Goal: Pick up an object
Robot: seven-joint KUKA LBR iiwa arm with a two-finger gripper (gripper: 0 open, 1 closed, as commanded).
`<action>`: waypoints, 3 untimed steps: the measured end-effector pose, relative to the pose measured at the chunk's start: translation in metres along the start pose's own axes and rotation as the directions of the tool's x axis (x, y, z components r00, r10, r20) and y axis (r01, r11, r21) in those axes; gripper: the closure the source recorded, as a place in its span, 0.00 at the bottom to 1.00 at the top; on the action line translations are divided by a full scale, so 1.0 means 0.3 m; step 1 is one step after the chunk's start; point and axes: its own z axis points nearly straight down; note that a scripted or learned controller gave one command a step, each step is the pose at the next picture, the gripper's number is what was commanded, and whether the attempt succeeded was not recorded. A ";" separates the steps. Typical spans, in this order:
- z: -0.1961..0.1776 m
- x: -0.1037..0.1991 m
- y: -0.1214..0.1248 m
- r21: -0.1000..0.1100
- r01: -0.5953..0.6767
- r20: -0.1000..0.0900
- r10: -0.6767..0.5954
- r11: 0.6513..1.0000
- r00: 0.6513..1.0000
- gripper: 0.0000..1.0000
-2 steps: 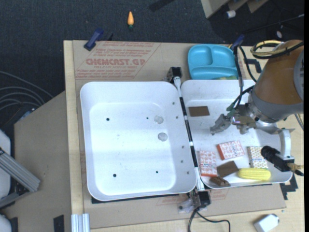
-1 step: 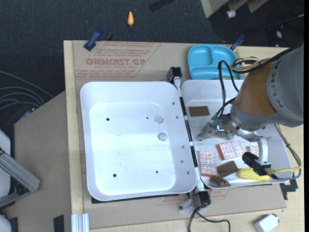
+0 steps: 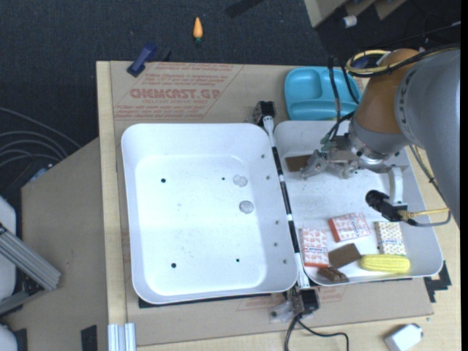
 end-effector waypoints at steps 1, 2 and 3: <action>-0.288 0.041 -0.181 0.002 0.000 -0.001 0.000 1.000 1.000 0.00; -0.261 -0.042 -0.274 0.004 -0.002 -0.001 0.002 1.000 1.000 0.00; -0.009 0.056 -0.336 -0.005 -0.001 0.001 0.001 1.000 1.000 0.00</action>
